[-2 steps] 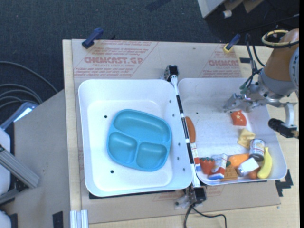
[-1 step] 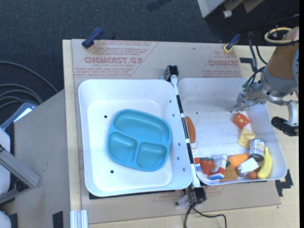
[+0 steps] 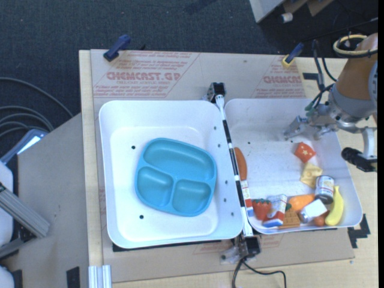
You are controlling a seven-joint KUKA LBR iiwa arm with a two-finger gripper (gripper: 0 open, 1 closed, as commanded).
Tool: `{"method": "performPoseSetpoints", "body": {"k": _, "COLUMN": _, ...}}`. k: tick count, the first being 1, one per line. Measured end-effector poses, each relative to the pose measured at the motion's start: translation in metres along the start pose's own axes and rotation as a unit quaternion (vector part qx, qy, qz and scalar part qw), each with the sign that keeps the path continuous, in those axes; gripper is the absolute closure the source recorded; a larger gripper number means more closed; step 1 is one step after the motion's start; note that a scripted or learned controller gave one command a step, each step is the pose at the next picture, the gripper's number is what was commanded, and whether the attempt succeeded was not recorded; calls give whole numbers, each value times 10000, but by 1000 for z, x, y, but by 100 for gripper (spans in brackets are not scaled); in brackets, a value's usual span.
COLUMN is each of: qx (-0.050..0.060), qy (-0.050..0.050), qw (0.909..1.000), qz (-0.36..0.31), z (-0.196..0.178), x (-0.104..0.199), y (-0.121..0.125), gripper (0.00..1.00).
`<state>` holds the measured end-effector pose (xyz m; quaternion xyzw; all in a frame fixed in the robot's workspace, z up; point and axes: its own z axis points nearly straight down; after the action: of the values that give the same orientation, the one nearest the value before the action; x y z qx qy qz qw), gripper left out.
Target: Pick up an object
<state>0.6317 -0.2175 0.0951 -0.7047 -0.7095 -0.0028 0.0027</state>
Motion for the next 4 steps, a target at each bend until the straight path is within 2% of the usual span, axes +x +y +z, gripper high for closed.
{"method": "performPoseSetpoints", "body": {"k": 1, "qx": 59, "qy": 34, "qw": 10000, "qz": 19, "z": 11, "x": 4, "y": 35, "gripper": 0}}
{"method": "performPoseSetpoints", "body": {"k": 2, "qx": 12, "qy": -15, "qw": 10000, "qz": 24, "z": 10, "x": 4, "y": -10, "gripper": 0}}
{"method": "performPoseSetpoints", "body": {"k": 3, "qx": 15, "qy": -20, "qw": 10000, "qz": 27, "z": 10, "x": 11, "y": 35, "gripper": 0}}
{"method": "performPoseSetpoints", "body": {"k": 4, "qx": 32, "qy": 30, "qw": 10000, "qz": 13, "z": 10, "x": 5, "y": 36, "gripper": 0}}
